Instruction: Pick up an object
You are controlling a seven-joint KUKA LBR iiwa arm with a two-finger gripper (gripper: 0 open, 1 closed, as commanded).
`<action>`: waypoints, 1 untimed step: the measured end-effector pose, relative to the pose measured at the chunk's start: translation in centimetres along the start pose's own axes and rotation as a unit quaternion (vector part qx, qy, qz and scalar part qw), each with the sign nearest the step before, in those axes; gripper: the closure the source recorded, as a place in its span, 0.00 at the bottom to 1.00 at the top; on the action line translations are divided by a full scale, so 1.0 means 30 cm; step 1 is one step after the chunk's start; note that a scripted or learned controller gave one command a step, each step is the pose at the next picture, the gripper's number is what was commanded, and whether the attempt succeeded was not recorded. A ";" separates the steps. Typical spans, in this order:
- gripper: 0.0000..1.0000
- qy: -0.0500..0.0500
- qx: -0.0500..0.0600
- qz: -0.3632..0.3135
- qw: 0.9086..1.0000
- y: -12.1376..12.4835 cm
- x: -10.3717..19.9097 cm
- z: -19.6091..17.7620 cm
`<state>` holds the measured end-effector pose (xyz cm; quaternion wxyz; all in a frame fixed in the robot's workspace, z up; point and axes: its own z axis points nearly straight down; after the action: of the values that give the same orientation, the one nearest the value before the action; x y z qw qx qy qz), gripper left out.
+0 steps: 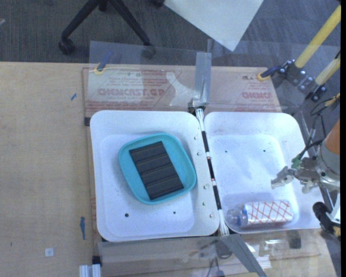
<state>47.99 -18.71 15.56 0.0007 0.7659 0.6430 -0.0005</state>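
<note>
Gripper (287, 177), fingers' state indiscernible, above right bin (238, 130); red-checked packet (265, 212) lies near, likely to slip against the bin wall.

- My bench (38, 162) is pale wood, bare along the view's left side.
- Two white bins sit side by side on it: the left bin (102, 124) and the right bin (243, 124), their rims touching.
- A dark strip (208, 162) runs down the seam between them.
- Behind the bins lies a clear sheet (135, 92) with red lettering, too blurred for me to read.
- A grey metal bracket (203, 76) stands on that sheet, in line with the seam.
- A blue mark (82, 227) is on the wood beside the left bin.
- Past the bench, on grey floor (32, 27): a black chair base (102, 21) and a white sheet (216, 16).
- Yellow poles (321, 35) slant at the top right.
</note>
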 end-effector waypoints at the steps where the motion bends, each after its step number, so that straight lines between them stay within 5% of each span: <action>1: 0.00 0.000 -0.003 -0.028 1.000 -0.041 0.263 0.225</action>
<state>48.14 -10.74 8.80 0.0030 0.7474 0.6644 0.0021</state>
